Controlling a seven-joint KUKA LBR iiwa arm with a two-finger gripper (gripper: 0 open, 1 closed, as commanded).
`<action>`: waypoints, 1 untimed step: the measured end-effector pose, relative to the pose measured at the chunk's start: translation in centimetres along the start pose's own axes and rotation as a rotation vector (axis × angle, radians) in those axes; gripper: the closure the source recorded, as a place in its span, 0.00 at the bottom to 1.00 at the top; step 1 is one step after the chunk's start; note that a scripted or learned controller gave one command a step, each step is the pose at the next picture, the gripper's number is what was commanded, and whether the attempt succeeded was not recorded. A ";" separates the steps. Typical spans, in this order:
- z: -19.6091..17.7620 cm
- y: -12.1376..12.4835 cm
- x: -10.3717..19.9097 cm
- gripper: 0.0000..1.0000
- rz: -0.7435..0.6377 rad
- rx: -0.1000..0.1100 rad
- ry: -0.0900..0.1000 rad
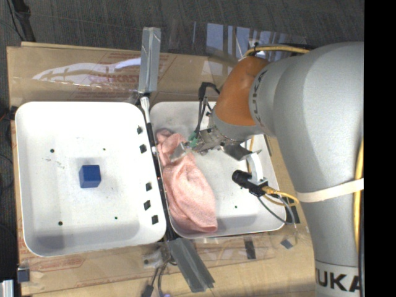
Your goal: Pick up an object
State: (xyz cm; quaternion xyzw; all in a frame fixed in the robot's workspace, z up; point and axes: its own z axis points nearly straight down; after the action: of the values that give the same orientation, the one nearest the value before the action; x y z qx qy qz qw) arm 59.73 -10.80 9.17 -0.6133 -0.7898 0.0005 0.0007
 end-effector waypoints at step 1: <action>0.1 -6.6 0.1 0.00 -0.091 0.001 0.001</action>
State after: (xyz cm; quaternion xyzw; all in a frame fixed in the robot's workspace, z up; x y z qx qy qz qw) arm 53.28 -12.33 9.13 -0.5768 -0.8169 0.0004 0.0012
